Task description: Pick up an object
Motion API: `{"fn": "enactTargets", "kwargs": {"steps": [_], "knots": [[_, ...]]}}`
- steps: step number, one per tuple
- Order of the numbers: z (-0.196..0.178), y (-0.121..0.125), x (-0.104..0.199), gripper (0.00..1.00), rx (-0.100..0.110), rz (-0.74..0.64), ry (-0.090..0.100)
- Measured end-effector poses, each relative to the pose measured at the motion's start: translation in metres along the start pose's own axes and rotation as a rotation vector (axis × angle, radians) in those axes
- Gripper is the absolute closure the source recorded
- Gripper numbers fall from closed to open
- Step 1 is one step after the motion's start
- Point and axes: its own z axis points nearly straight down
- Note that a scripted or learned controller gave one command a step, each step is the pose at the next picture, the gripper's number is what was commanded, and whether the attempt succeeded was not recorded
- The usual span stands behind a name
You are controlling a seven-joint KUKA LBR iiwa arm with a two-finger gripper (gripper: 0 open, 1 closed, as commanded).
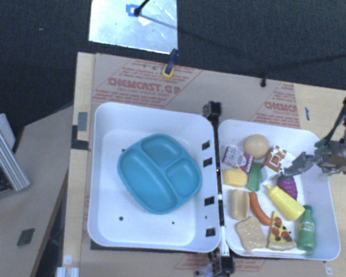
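My end effector point(294, 166) hangs over the upper right of the right shallow white bin point(329, 206), reaching in from the right edge. Whether it is spread or pressed together I cannot tell; nothing visibly sits in it.

Candidates all lie in that right bin, crowded:
- purple grape-like toy point(288, 185), just below my tip, nearest target
- yellow plastic mustard bottle point(286, 202), touching or just beside the purple toy
- small red-and-white carton point(275, 158), just left of my tip
- round beige ball-shaped toy point(256, 145), toward the bin's top
- green plastic bottle point(307, 228), near the right wall
- orange-red sausage toy point(259, 208), tan bread slice point(251, 233), pizza wedge point(281, 232) lower down

The left white bin point(106, 158) holds a blue divided plastic tray point(159, 173); not relevant for this pick.

Judgement on doing this well: the purple toy looks the shortest move, but its neighbours are tight. I should centre over it, align so I close across its narrow side, away from the mustard bottle, and descend straight. Risk: clipping the carton or nudging the bottle, closing on nothing. The green bottle, with freer flanks, is the fallback.
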Motion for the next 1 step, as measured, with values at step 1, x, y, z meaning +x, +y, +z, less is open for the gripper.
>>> {"fn": "enactTargets", "kwargs": {"steps": [1], "knots": [[-0.0053,0.0019,0.0003,0.0,-0.011,-0.003,-0.002]]}}
